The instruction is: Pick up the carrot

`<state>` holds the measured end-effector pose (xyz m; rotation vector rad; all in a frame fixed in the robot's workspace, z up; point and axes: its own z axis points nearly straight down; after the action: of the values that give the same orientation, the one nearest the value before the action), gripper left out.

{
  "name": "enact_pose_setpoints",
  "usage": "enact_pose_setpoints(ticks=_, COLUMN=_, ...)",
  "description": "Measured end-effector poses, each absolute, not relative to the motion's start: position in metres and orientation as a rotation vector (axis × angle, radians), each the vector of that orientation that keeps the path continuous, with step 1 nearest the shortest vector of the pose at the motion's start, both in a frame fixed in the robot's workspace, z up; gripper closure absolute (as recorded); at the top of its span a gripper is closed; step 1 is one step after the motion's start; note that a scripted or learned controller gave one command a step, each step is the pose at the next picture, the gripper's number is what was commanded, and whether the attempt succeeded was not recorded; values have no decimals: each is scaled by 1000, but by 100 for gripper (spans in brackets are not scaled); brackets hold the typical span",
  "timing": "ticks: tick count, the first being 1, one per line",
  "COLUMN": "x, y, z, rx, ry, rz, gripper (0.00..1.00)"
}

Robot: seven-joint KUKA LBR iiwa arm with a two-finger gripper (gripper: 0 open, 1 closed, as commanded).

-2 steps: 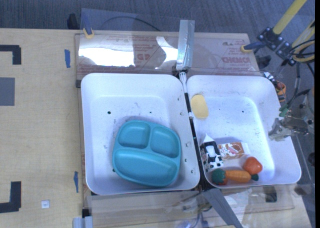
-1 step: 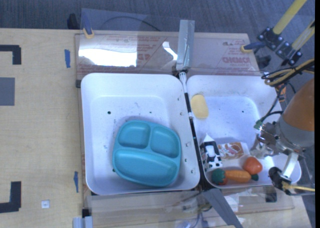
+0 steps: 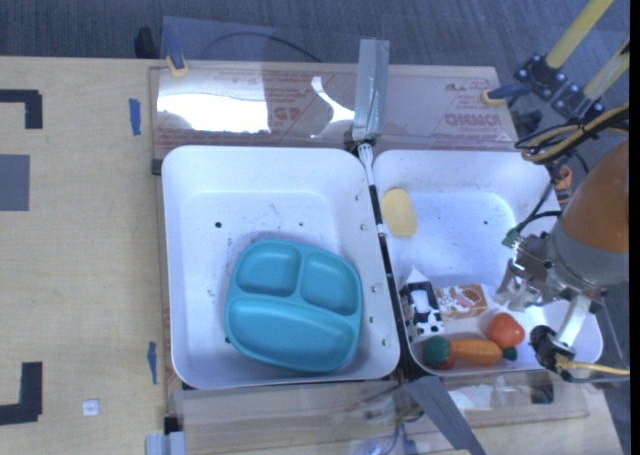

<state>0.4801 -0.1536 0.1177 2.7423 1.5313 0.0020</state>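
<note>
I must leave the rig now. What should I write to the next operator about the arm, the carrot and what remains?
Gripper: over the right bin, near its right wall; whether it is open or shut is not clear, nothing seen in it.
Carrot: lies at the bin's front edge, green top to the left, a tomato close at its right end.
Done: no pick yet.
Left: descend on the carrot, grip, lift.
Blue divided tray sits in the left bin.

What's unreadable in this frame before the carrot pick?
- Hand, camera view: wrist and cables cover it, so its opening is unclear.
- Carrot: lies beside a tomato; touching or apart is too small to tell.
- Printed card: print too small to read.
- Right bin: arm hides its right wall.
</note>
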Motion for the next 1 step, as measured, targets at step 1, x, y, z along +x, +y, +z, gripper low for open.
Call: enact_pose_setpoints(ticks=1, x=480, y=-188, z=209, rx=2473, ry=1931, rz=2, gripper=100)
